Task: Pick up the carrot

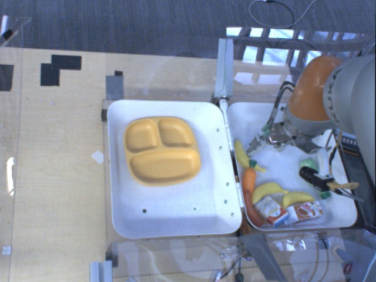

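Camera view: grey arm with orange band [314, 93] enters from the right, over the right-hand shallow white bin [346, 216]. Two-finger gripper [257, 148] hangs above the bin's upper left part, fingers spread apart, nothing between them. Orange tapered carrot [249, 181] lies just below the gripper, along the bin's left wall, apart from the fingers. Yellow banana [241, 154] just above the carrot; further yellow pieces [269, 190] and small cartons [271, 207] beside it. Left-hand white bin [123, 216] holds a yellow three-compartment plastic tray [162, 150].
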You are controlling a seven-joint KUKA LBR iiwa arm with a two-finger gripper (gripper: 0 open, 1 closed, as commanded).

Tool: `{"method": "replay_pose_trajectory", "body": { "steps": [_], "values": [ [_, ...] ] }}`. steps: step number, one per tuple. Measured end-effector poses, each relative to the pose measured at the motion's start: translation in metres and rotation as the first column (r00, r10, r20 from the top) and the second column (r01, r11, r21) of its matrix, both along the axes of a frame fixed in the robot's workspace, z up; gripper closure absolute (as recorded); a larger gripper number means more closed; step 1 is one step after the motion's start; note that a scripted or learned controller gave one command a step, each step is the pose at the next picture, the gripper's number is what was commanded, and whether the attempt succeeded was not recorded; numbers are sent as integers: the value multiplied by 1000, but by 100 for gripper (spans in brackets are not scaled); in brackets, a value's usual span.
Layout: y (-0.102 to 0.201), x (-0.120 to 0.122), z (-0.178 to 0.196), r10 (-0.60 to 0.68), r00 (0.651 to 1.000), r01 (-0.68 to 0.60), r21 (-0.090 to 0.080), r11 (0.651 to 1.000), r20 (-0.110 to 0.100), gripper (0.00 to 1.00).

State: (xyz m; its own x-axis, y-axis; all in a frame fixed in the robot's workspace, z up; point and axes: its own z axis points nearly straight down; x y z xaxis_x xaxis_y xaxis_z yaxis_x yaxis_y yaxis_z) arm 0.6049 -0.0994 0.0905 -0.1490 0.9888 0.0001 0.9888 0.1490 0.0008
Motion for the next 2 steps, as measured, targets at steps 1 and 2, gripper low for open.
{"method": "replay_pose_trajectory", "body": {
  "steps": [1, 2],
  "values": [
    [-73, -45, 43, 77, 997, -77, 1, 997, -2, 0],
    [-21, -112, -2, 339, 941, -338, -12, 941, 16, 0]
  ]
}}
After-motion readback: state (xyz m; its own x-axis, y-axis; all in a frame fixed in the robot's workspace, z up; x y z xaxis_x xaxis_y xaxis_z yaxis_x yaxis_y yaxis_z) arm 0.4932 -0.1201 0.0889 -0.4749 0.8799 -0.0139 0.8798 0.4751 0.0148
